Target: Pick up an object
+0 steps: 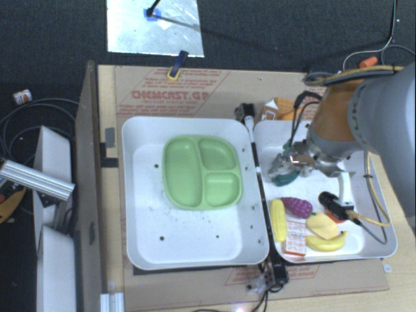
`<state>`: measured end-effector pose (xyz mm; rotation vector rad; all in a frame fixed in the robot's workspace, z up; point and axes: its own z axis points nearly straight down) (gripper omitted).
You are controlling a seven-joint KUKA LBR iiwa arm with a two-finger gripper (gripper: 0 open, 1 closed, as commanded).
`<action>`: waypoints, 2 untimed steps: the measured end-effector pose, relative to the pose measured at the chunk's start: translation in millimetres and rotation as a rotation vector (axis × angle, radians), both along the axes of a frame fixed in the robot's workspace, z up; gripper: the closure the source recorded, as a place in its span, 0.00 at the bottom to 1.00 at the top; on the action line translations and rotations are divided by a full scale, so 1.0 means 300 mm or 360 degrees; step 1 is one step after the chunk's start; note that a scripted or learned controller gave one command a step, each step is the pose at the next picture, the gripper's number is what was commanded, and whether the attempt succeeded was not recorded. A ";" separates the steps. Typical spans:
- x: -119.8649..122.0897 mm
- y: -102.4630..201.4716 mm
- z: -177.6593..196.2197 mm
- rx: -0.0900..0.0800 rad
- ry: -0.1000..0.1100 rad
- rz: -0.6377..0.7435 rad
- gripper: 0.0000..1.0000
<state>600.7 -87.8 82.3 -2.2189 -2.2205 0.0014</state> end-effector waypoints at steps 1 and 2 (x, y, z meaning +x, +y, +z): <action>0.008 -0.002 0.043 -0.0001 -0.0009 0.0000 1.00; -0.160 -0.075 0.458 -0.0006 -0.0021 -0.0003 1.00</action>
